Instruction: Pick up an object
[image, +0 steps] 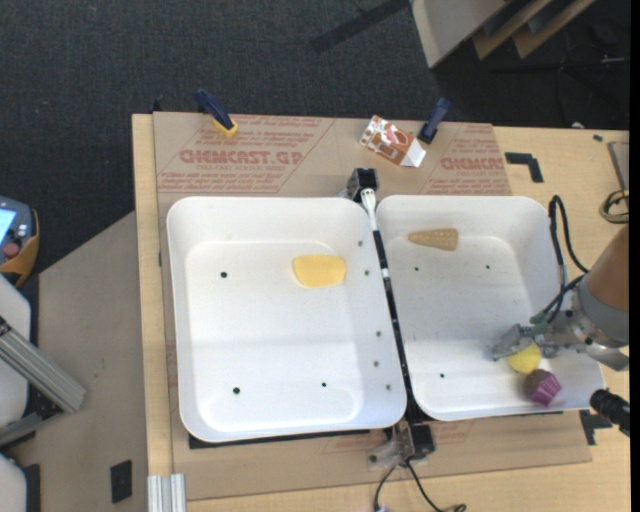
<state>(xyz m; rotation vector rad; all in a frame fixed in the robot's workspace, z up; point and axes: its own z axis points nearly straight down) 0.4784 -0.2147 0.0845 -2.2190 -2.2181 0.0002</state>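
Note:
In the right bin (470, 300) a small yellow object (524, 359) lies near the front right corner, with a purple object (543, 387) just in front of it. My gripper (519, 341) is low in that corner, right over the yellow object and touching or nearly touching its top. The arm (610, 300) comes in from the right edge. A flat tan piece (434, 238) lies at the back of the right bin. A flat yellow disc-like object (319, 270) rests in the left bin (260, 370).
A ridge with clips (385, 300) divides the two bins. A small red and white packet (391, 141) and two blue clamps (216, 112) sit on the cardboard behind the bins. A black cable (556, 235) runs along the right bin's right wall.

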